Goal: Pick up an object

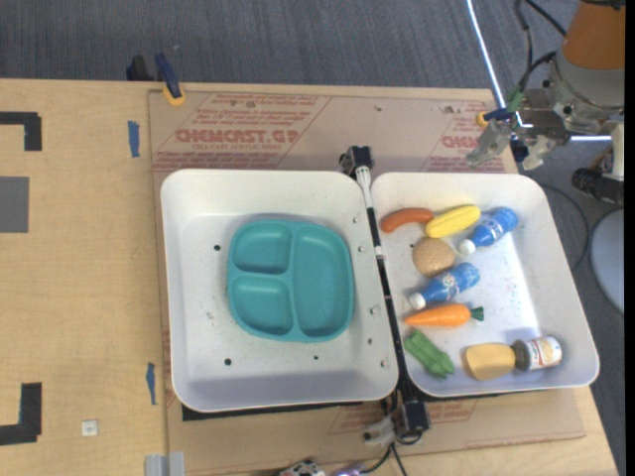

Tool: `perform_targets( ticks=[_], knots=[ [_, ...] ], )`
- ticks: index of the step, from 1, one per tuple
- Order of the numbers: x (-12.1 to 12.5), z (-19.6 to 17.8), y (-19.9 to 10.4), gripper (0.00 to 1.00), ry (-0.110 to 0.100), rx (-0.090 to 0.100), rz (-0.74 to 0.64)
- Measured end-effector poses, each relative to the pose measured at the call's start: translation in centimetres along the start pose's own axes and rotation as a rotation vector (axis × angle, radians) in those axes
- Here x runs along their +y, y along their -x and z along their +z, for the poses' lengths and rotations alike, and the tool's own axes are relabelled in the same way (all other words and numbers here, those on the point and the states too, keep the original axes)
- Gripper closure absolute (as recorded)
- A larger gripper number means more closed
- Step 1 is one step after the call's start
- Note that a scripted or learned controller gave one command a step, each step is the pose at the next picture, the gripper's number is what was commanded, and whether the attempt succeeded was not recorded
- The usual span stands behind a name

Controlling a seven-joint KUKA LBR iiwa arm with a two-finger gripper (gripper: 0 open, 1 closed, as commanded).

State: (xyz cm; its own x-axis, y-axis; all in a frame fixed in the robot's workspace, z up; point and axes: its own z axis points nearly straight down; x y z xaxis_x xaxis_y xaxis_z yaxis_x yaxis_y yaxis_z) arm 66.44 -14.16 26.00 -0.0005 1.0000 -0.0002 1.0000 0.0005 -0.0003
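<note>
The right bin holds several toy items: a red-orange sausage, a yellow piece, two blue bottles, a brown potato, a carrot, a green vegetable, a tan block and a small jar. My gripper hangs beyond the bin's far right corner, over the cardboard. Its fingers are spread open with nothing between them, and it is well away from every item.
The left bin holds a teal divided plate. A black clamp sits where the bins meet at the back. Both bins rest on a cardboard sheet on the wooden bench. A thin white rod slants down near the arm.
</note>
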Motion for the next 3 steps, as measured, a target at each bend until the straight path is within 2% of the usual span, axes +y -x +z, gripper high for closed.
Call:
perform_targets(
  ticks=[1, 2, 3],
  knots=[
    [-1.1, 16.2, -4.5, 0.00, 0.001, -0.001, 0.167],
    [-4.5, 17.5, -4.6, 0.00, 0.000, 0.001, 0.039],
    [-1.2, 17.4, -4.0, 0.00, -0.038, 0.005, 0.374]
  ],
)
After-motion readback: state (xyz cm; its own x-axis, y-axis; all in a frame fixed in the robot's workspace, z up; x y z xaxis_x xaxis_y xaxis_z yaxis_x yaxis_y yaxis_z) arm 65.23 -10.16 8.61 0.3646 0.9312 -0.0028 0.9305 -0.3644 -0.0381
